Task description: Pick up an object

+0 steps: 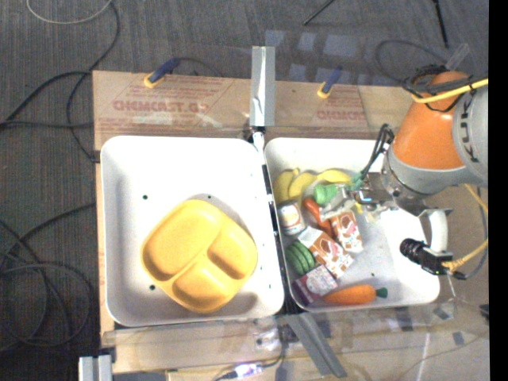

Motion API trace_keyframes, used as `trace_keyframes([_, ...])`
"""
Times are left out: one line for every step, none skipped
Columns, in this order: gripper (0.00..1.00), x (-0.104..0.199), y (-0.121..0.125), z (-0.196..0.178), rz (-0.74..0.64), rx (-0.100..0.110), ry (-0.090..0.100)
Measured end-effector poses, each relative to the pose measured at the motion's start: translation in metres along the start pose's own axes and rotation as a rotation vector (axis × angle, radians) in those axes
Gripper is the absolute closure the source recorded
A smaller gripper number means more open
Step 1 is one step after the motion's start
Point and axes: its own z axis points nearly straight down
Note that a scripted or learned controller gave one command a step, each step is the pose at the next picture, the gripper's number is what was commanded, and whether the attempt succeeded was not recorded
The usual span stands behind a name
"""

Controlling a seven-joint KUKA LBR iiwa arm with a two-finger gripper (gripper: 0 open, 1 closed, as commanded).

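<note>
Task looks early: nothing lifted yet, as far as the view shows. The arm [432, 145] reaches in from the worktop's right edge w/ its end effector [367, 190] low over the right bin [413, 288], approx. above the toy pile. Whether it's open or closed can't be told; wrist hardware hides it, and no item is seen gripped.

Candidate objs all sit in the right bin's left half: yellow bananas [295, 182] near the back, a green piece [325, 192] beside them, small printed cartons [340, 236] mid-bin, an orange carrot [349, 294] along the front edge.

Left bin [127, 165] holds a yellow divided tray [200, 254], upside-looking, near its front.

Left to do: close on one item, raise it.
</note>
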Motion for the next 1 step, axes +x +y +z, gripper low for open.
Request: trace_keyframes([0.00,-0.0177,0.0326,0.0952,-0.194,-0.014,-0.007])
